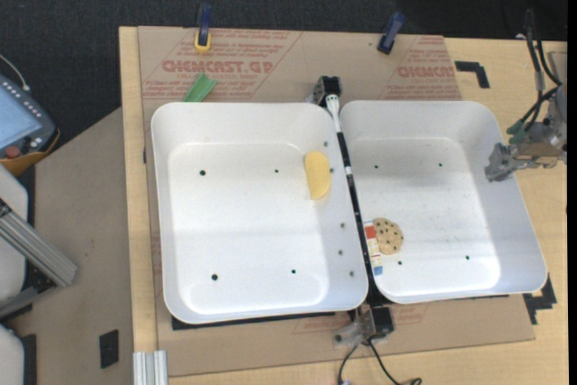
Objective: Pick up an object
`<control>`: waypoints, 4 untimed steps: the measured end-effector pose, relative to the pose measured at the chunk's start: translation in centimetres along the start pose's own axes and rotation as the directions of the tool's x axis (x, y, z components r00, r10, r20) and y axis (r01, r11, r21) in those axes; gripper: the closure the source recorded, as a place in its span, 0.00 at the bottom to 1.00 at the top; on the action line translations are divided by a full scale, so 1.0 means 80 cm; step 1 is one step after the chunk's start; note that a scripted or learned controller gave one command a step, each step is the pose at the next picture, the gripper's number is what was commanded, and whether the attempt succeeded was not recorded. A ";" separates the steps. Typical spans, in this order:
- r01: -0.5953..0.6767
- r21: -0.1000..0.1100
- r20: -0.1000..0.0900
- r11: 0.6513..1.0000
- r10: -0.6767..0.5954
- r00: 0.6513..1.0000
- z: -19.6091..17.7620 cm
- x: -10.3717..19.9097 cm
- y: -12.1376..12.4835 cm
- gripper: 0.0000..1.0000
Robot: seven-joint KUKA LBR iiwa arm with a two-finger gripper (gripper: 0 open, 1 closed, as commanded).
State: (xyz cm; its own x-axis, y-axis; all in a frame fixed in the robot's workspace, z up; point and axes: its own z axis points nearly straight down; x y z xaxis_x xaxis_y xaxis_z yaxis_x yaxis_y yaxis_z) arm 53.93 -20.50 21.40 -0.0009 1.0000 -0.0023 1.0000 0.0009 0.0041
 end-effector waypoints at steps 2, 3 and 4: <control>-0.001 0.010 -0.005 1.000 0.001 1.000 0.046 0.129 -0.076 1.00; 0.007 -0.004 -0.003 1.000 -0.007 1.000 -0.033 0.190 -0.047 1.00; 0.007 0.000 -0.003 1.000 -0.007 1.000 -0.060 0.277 -0.040 1.00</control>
State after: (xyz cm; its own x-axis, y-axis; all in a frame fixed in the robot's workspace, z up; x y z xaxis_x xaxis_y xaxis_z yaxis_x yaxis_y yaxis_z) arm 50.70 1.68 26.10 -0.0075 1.0000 0.0010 1.0000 0.0075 0.0043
